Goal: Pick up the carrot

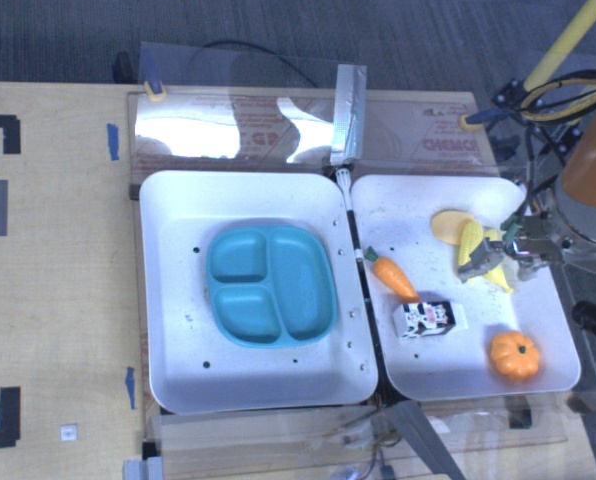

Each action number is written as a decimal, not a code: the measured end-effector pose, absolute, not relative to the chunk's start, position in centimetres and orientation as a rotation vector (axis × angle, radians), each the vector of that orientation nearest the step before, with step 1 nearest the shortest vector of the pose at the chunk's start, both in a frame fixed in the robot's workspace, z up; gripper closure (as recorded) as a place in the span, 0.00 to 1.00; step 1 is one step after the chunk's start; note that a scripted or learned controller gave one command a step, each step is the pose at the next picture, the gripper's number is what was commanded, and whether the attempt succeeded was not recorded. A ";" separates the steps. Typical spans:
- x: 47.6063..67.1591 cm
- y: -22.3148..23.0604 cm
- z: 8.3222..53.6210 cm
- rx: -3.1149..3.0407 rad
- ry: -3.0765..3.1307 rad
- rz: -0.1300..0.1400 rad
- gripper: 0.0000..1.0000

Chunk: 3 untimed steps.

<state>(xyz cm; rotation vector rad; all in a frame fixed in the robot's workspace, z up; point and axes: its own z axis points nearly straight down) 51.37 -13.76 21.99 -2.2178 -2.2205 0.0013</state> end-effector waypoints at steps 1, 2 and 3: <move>51.3 -6.8 18.3 -2.064 -2.361 0.002 0.00; 58.3 -4.0 18.4 -1.912 -2.496 -0.003 0.00; 56.1 -2.4 18.5 -1.959 -2.452 0.001 0.00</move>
